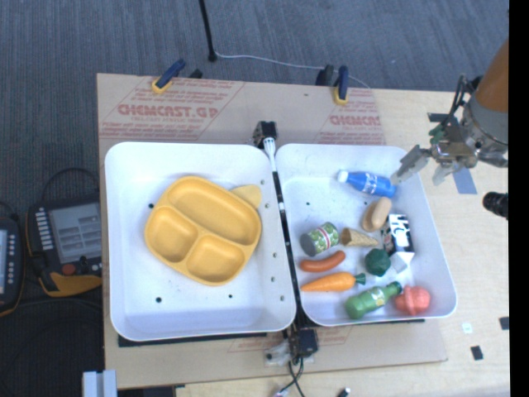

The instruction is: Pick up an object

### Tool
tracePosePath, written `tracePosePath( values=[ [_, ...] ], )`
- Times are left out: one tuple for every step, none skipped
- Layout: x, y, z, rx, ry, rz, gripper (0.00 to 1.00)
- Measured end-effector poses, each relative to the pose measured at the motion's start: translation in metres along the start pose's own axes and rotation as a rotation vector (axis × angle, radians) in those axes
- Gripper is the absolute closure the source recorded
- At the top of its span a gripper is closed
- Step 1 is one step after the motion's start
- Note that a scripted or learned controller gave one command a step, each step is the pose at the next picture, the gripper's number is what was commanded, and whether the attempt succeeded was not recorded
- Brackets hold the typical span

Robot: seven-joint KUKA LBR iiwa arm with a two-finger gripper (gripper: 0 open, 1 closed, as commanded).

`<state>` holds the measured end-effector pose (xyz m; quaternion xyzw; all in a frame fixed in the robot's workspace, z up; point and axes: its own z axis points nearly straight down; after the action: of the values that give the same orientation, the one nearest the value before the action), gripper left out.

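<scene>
The gripper (431, 160), spread wide and holding nothing, hovers just right of the blue bottle (367, 182), whose long axis runs left-right.

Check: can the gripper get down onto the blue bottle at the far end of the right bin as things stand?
Probably yes. The gripper hangs over the right bin's far right rim, close to the blue bottle. The bottle lies alone on bare bin floor with nothing on top; the nearest item, the potato, sits apart from it.

We see dark grey carpet floor (347, 15) across top of frame, wooden bench (488, 304) below, black pole (203, 15) upper middle, grey control pendant (70, 238) far left.
</scene>
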<state>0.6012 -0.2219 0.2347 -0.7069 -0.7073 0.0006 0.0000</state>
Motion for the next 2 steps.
tracePosePath(
  values=[
    [0.040,-0.028,0.103,-0.001,0.000,0.000,0.00],
    [0.088,-0.053,0.138,-0.004,-0.002,0.001,0.00]
  ],
)
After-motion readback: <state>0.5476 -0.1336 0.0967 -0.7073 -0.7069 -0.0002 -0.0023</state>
